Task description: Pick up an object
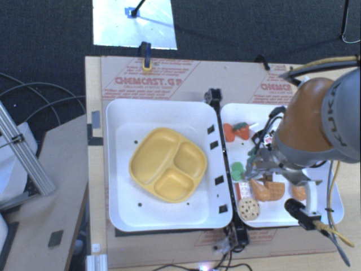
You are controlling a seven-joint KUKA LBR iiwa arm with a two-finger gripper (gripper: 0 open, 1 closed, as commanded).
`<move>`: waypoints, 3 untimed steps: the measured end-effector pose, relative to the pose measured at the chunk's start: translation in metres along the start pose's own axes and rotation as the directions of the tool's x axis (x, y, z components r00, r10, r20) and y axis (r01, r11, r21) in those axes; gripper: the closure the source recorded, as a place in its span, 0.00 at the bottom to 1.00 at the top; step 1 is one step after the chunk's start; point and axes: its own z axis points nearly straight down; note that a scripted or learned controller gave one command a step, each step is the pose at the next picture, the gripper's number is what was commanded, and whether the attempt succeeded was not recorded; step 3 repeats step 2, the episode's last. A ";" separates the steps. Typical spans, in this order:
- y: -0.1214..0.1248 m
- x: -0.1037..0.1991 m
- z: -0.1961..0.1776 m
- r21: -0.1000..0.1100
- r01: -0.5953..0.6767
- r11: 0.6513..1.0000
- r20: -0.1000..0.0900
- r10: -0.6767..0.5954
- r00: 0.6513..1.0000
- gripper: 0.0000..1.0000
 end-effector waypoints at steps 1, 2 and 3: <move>0.002 -0.003 -0.014 -0.008 -0.002 1.000 0.002 0.002 1.000 1.00; 0.003 -0.003 -0.025 -0.011 0.001 1.000 0.002 -0.001 1.000 1.00; 0.003 -0.003 -0.025 -0.011 0.001 1.000 0.002 -0.001 1.000 1.00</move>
